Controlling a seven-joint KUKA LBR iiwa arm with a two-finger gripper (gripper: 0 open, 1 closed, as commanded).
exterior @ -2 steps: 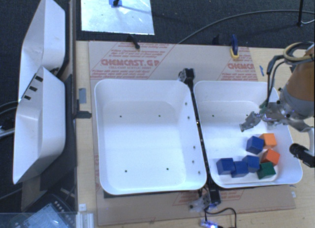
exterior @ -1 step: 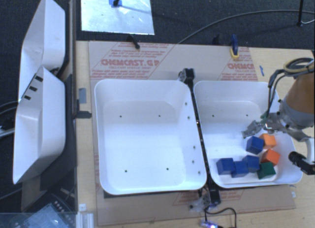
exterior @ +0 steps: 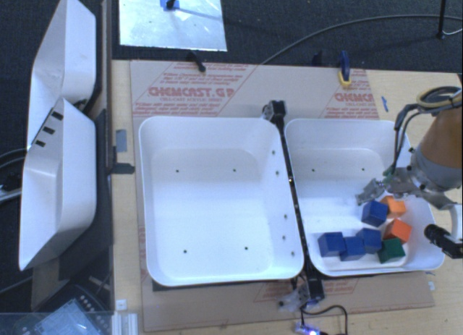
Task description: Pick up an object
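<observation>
Several small blocks lie in the front right corner of the right bin [exterior: 325,145]. A blue cube [exterior: 375,213] sits highest in the pile, with an orange block [exterior: 396,206] right beside it. Below them are another orange block [exterior: 398,231], a green block [exterior: 391,251] and three blue blocks [exterior: 331,244] [exterior: 353,247] [exterior: 371,238]. My gripper [exterior: 377,190] reaches in from the right and hangs just above and behind the blue cube, very close to it. Whether it touches the cube is unclear.
The left bin [exterior: 155,181] stands beside the right one, with a black divider clamp [exterior: 275,109] between their rims. White trays [exterior: 61,145] lean at the far left. A cable and a blue clamp [exterior: 345,73] lie behind the bins.
</observation>
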